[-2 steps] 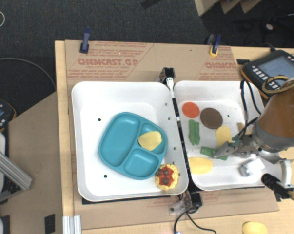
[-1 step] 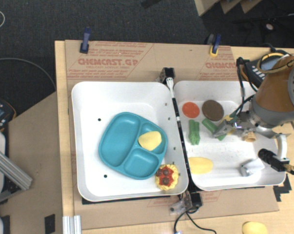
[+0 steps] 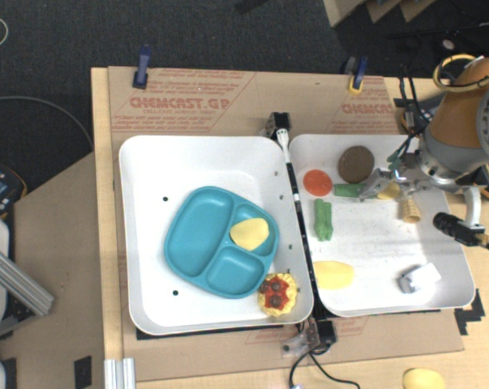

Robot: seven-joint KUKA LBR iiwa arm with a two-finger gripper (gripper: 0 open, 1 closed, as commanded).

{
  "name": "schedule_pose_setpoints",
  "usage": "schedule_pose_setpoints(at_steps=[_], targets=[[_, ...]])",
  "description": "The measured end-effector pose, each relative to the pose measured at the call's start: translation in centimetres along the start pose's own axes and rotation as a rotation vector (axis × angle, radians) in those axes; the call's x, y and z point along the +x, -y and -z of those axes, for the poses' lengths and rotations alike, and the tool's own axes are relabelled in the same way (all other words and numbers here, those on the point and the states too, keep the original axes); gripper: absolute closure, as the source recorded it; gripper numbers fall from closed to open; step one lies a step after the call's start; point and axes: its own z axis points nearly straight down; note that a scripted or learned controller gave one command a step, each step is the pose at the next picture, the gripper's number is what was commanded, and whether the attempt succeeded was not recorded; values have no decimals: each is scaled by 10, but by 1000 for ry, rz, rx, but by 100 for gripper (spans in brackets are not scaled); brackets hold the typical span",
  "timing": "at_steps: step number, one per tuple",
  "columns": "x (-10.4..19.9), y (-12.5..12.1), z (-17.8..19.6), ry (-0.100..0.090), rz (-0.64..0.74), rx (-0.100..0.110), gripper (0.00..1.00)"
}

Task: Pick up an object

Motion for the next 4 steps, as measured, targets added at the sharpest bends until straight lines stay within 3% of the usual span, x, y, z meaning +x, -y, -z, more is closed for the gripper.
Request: schedule_pose_setpoints(at_steps=[1, 2, 3, 4], targets=[[16, -55, -1, 30, 0, -4, 0], [64, 28, -3, 26, -7, -1, 0], [131, 80, 101, 27, -1, -13, 0], [211, 135, 107, 25, 1, -3, 0]])
